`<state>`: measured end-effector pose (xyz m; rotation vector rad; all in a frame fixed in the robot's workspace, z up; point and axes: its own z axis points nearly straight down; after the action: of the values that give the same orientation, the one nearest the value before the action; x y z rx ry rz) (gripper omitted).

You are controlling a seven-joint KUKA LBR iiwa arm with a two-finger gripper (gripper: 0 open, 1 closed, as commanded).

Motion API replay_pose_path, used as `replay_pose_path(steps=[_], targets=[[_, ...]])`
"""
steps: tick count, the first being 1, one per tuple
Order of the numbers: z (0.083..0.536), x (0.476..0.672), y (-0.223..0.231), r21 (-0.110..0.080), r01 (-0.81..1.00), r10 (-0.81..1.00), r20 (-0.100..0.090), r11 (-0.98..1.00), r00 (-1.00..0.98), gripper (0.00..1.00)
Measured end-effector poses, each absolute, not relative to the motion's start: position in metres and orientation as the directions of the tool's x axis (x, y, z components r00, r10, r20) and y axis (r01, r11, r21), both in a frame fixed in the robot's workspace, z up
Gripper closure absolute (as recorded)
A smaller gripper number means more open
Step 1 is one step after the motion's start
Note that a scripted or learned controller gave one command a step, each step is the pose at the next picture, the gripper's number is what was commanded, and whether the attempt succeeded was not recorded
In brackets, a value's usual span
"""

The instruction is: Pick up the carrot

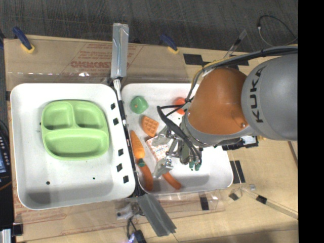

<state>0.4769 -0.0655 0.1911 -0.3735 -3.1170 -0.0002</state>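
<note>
Camera view from above counts out like this: two white bins, one green plate, one carrot, one waffle, one round green piece, one small packet, and three other orange pieces that I cannot name with certainty.

Left bin (pixel 25 186) holds a single thing, the green divided plate (pixel 76 129), which has three compartments, two small ones at the top and a long one below, with nothing lying in any of them.

Right bin (pixel 220 168) holds everything else. The carrot (pixel 136 143) lies lengthwise close along that bin's left wall, its orange body running down to a green end. Just below it, in the near left corner, lies a second long orange piece (pixel 146 177), and beside that a third, redder one (pixel 172 181) against the near wall. The round green piece (pixel 138 104) sits in the far left part of the bin, with the square orange waffle (pixel 149 125) just below it. The packet (pixel 157 147), white with red print, lies between the waffle and me. A small orange-red piece (pixel 179 102) peeks out at the far side, next to my orange band.

My gripper (pixel 163 170) hangs low over the near middle of the right bin, just right of the carrot and apart from it. Whether my grip is open or closed I cannot tell, and I see nothing held in it.
</note>
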Motion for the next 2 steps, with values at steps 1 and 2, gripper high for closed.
replay_pose_path(steps=[1, 2], targets=[[0.206, 0.485, -0.06, 0.0, 0.088, 0.088, 0.0, 0.996, -0.996, 0.0], [0.214, 0.509, -0.084, 0.0, 0.462, 0.462, -0.002, 0.887, -0.887, 0.0]])
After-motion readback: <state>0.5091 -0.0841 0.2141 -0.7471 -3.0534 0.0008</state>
